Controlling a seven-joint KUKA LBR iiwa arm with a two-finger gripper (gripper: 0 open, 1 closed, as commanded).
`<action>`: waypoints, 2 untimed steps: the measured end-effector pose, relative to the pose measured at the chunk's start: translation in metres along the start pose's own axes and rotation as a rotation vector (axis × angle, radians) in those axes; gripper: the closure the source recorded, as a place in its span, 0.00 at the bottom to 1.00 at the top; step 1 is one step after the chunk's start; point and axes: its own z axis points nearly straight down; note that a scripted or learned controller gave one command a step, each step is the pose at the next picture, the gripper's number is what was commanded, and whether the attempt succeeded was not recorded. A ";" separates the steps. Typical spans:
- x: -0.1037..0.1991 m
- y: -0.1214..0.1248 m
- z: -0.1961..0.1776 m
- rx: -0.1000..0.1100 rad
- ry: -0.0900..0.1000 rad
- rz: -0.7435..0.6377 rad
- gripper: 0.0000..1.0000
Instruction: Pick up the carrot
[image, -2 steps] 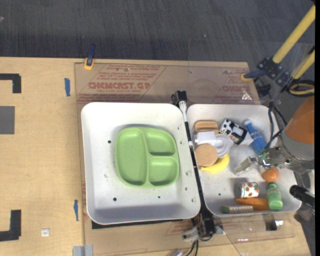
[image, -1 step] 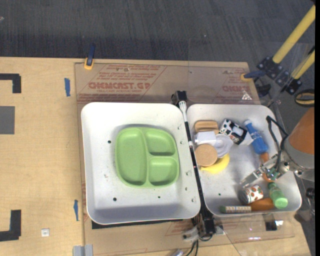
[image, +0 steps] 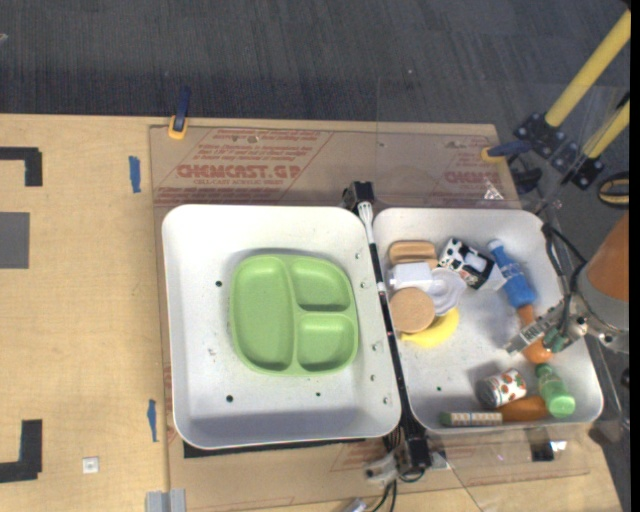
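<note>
The carrot (image: 522, 408) is an orange tapered piece lying along the front wall of the right bin (image: 470, 355), next to a small printed can (image: 503, 385). A green piece (image: 555, 392) sits at its right end. My gripper (image: 548, 335) is low in the right bin near its right wall, up and to the right of the carrot and apart from it. A small orange object (image: 540, 351) lies directly under the gripper, partly hidden by it. Another orange bit (image: 527, 315) shows just above the gripper.
The right bin also holds a blue bottle (image: 510, 277), a black-and-white toy (image: 465, 262), a brown loaf (image: 412, 252), a tan disc (image: 412, 308), a yellow banana (image: 438, 331) and a flat bar (image: 475, 418). A green divided plate (image: 295, 312) sits in the left bin (image: 195, 300).
</note>
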 end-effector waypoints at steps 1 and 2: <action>0.062 0.038 -0.033 0.020 0.001 -0.023 1.00; 0.020 -0.006 -0.084 0.022 -0.003 -0.223 1.00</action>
